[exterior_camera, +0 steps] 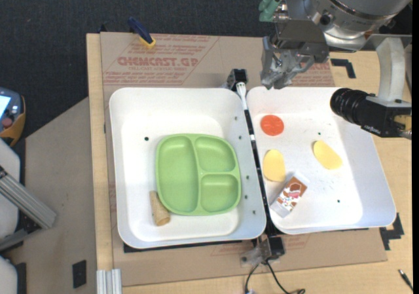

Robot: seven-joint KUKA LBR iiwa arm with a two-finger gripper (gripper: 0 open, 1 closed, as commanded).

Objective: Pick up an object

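The right bin (353,211) holds a round orange-red disc (272,125), a pale yellow oval piece (273,165), a second yellow piece (327,154) and a small printed packet (290,196). My gripper (280,76) hangs above the far left corner of that bin, well above the disc, with nothing between its fingers. Its fingers point down and look close together, but the gap is unclear.
The left bin (131,155) holds a green divided plate (196,173) and a tan cork-like piece (159,209) at its near left. A black clamp (237,79) sits between the bins at the back. A black cylinder (357,108) juts in from the right.
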